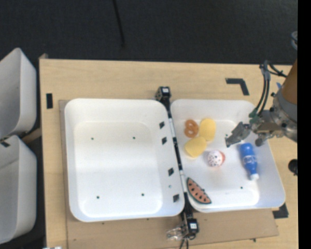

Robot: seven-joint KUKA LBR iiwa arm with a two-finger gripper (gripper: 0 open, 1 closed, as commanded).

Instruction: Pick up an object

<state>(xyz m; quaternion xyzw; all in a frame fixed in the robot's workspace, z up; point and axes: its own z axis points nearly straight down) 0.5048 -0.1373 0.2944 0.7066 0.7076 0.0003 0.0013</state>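
Observation:
The right bin (229, 109) holds several small objects. Among them are an orange ring-like piece (191, 127), two yellow pieces (208, 129) (196, 147), and a white ball with red dots (215, 158). A blue bottle with a white label (249, 161) and a watermelon slice (198, 191) lie there too. My gripper (249, 137) hangs over the right side of this bin, just above the bottle's upper end. Its fingers are spread open, with nothing held between them.
The left bin (119, 160) sits beside the right one, with a clipped divider (172, 149) between them. Cables (264, 92) run down the arm at the right edge. White containers (8, 139) stand off the bench to the left.

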